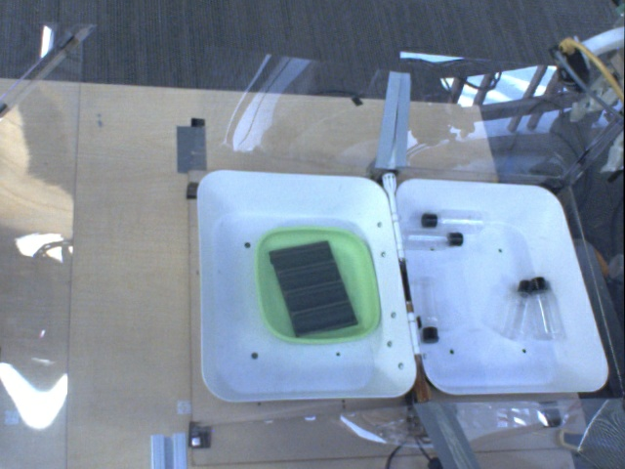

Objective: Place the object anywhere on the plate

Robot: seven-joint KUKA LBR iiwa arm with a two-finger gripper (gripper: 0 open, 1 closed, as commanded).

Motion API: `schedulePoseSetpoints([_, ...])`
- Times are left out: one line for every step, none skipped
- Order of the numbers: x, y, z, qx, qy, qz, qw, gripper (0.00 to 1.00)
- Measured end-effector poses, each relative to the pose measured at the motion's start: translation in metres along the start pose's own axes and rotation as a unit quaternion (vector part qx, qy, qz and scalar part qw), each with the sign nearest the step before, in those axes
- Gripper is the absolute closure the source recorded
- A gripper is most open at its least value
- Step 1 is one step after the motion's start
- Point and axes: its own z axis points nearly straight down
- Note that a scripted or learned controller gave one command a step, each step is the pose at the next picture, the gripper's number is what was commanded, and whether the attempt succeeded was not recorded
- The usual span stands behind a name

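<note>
A lime-green square plate sits in the middle of the left white bin. A dark grey ribbed rectangular block lies flat on the plate, turned slightly off the plate's edges and wholly inside its rim. Several clear vials with black caps lie in the right white bin: one near its top left, one just below it, and a pair at the right.
A loose black cap lies by the right bin's left wall. A grey metal bar stands behind the seam between the bins. Metal framing and cables crowd the top right corner. Bare wooden bench spreads to the left.
</note>
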Motion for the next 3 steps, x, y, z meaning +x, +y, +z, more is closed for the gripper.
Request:
schedulePoseSetpoints([-0.073,-0.014,-0.068,-0.003,0.003,-0.049,0.9988,0.0])
schedulePoseSetpoints([-0.024,-0.005,-0.067,-0.003,0.003,-0.001,1.0,0.0])
schedulePoseSetpoints([-0.061,-0.012,-0.067,-0.002,0.002,-0.083,0.9965,0.0])
